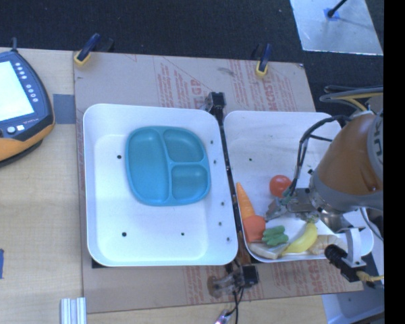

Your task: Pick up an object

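Bench carried two white bins; left bin (101, 181) held blue tray (167, 165). Right bin (256, 133) held tomato (279, 184), carrot (246, 211), banana (304, 239), packed close. Gripper (290, 206) hung over pile, grip state impossible to tell. Risk: crowding could cause nudge, missed grasp.

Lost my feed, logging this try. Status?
Gripper low in right bin, beside tomato. Nothing seen held. Carrot, banana, green piece crowd close.

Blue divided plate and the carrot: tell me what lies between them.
In the camera view, the two bins' adjoining white rims separate the blue plate from the carrot; otherwise just bare bin floor.
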`<state>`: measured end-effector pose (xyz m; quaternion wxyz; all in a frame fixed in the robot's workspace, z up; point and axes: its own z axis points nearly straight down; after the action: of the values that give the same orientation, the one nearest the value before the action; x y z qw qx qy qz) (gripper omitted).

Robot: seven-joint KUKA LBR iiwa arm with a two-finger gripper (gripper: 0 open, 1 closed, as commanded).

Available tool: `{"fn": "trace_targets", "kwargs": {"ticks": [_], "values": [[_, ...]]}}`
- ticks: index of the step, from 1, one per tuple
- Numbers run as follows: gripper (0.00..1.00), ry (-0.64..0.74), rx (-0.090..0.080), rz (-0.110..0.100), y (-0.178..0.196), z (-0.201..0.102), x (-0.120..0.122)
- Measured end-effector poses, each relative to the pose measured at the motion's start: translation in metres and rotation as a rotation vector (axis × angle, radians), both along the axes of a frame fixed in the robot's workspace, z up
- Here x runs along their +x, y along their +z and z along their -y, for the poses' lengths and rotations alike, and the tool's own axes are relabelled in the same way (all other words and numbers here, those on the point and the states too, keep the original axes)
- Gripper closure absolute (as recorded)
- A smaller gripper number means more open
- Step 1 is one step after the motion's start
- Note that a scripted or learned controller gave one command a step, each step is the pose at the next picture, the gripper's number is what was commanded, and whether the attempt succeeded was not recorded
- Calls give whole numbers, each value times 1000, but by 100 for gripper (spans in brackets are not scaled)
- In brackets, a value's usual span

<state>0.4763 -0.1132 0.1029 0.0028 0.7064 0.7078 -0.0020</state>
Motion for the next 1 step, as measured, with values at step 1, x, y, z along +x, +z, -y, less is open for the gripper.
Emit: {"fn": "trace_targets", "kwargs": {"ticks": [1], "values": [[0, 1, 8, -4, -11, -5, 61]]}}
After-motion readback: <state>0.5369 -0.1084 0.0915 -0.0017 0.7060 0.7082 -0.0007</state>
